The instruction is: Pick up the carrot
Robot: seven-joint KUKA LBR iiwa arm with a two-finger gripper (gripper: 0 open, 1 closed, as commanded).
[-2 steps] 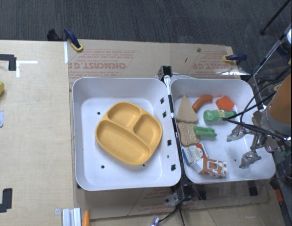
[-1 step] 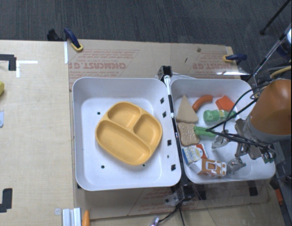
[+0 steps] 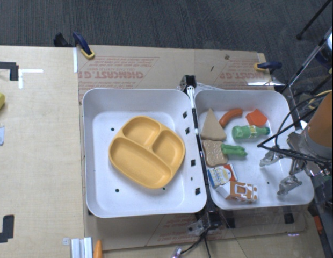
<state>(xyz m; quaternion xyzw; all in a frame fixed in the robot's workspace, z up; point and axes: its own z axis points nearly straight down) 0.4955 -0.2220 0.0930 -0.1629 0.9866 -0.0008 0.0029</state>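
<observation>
The arm comes in from the right edge, its orange band (image 3: 323, 123) above the wrist, and hangs the claw (image 3: 283, 172) low over the right side of the right bin (image 3: 274, 97). Its two metal fingers (image 3: 289, 186) are spread apart, and nothing sits between them.

The carrot (image 3: 231, 116) lies up and to the left of the claw, well apart from it, near the bin's far wall. A green bottle (image 3: 249, 131) lies between carrot and claw, with an orange-red block (image 3: 257, 117) just above it. Left of the claw are a slice of bread (image 3: 214, 152), a green bean pod (image 3: 234, 151) and a small carton (image 3: 242, 192). Far left, in the other bin (image 3: 96, 165), rests a yellow divided plate (image 3: 147, 152).
</observation>
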